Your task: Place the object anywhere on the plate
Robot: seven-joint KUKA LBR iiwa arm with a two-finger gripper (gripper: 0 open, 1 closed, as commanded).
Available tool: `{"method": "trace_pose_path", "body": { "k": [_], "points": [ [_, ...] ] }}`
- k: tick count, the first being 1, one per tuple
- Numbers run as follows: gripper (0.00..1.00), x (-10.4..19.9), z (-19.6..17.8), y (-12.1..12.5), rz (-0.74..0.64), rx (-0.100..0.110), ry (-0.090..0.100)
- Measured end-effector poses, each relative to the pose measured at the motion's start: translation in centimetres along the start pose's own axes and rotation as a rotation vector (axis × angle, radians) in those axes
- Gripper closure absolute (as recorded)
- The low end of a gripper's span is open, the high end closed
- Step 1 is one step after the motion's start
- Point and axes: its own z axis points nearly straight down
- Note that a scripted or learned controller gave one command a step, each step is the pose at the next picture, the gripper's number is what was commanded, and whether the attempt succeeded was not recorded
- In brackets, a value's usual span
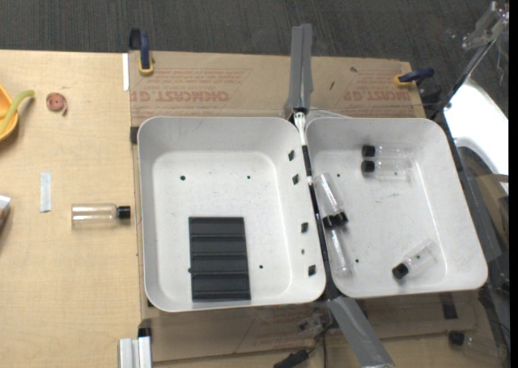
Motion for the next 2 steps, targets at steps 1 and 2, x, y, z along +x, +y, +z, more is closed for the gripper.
{"method": "trace_pose_path", "body": {
  "k": [1,2],
  "points": [
    [0.00,5.7,0.0,-0.6,0.127,0.000,0.000],
    [0.00,-2.0,0.1,0.8,0.177,0.001,0.000]
  ]
}}
